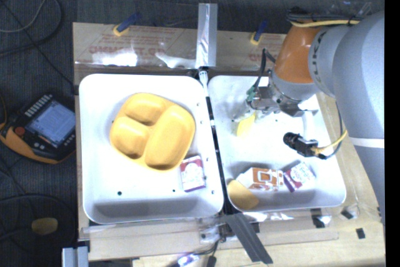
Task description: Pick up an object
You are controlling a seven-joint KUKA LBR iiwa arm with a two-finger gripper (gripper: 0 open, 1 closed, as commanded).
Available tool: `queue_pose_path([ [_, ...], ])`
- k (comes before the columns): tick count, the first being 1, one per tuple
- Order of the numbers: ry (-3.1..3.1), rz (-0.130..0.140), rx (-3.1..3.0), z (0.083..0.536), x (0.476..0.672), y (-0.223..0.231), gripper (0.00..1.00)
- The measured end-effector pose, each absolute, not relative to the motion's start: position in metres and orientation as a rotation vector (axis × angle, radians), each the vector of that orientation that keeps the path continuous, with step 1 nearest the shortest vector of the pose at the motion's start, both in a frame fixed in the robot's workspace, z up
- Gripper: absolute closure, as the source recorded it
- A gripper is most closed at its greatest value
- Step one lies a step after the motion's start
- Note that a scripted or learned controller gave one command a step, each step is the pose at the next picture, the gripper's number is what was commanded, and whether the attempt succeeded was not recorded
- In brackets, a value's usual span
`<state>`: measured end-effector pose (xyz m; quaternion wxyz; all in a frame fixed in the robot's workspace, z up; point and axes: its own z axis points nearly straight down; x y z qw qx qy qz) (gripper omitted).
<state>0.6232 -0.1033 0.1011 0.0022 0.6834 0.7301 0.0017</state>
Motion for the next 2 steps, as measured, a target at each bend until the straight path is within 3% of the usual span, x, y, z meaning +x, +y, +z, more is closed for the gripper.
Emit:
queue_pose_path([
  [1,2.426,-0.004,1.995,0.134,0.658,-0.128,1.0],
  [2,2.371,-0.002,2.061,0.184,0.664,-0.075,1.0],
])
